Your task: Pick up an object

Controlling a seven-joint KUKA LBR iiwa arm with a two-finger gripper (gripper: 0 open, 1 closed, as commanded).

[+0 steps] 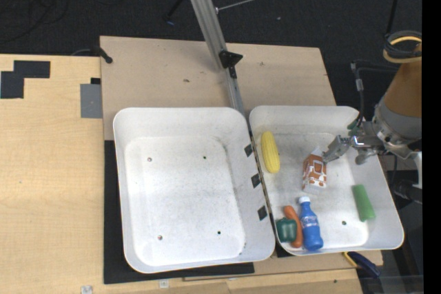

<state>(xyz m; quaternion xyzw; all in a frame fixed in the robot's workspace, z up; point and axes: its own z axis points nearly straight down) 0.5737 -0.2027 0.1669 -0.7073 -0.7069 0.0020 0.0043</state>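
You are looking at the gripper (342,146) reaching in over the right bin (386,234), its fingers spread apart and grasping nothing. Just beside its tip, the orange-and-white patterned carton (315,172) is lying tilted on the bin floor, near the middle. A yellow corn cob (270,151) is resting by the left wall, a blue bottle (311,224) and an orange-green vegetable (289,226) are sitting at the front, and a green block (363,202) is lying to the right

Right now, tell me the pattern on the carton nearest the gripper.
The carton shows orange-brown and white patches, seen in the camera view.
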